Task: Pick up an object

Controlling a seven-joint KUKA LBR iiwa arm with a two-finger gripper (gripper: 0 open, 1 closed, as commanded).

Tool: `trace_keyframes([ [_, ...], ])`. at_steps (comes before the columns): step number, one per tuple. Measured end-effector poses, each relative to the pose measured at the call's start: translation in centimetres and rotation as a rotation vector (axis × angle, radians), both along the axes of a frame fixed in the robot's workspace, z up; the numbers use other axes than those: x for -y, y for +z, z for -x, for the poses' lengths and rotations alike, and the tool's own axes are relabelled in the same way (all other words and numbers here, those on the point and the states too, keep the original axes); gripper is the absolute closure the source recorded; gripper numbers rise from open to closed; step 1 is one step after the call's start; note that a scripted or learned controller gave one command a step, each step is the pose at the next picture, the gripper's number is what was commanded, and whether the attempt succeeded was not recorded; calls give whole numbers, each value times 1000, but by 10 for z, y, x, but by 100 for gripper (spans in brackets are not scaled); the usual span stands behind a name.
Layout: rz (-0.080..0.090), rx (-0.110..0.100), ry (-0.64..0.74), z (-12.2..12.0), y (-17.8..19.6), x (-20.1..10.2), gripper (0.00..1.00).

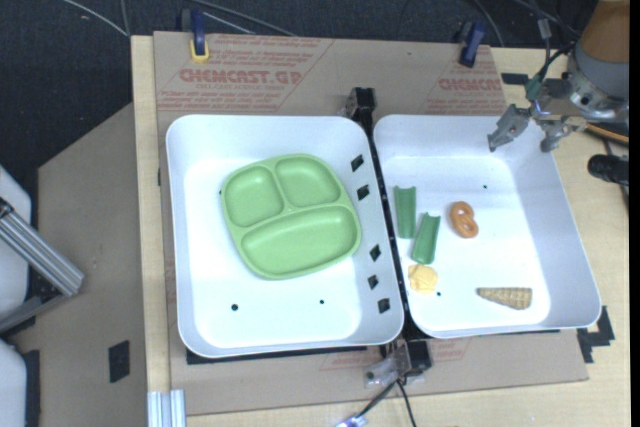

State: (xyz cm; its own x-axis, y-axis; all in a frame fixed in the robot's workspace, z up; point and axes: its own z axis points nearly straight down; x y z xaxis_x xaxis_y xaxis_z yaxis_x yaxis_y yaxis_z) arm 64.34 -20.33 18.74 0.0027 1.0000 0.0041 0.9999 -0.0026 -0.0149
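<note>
A: So where was the pincer (527, 134) at?

B: Up over the right white bin's (560, 215) far corner, fingers spread apart, gripping nothing.

A: And the stuff?

B: Orange pretzel-shaped toy (462, 220), two green sticks (415, 223), yellow lump (424, 278), tan cone (506, 296) all lay in that bin. Green divided plate (290, 215) sat in the left bin (200, 215).
</note>
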Motion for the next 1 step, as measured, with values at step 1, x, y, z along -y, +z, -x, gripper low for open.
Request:
trace_keyframes([
  [1, 4, 15, 3, -4, 9, 0, 0],
])
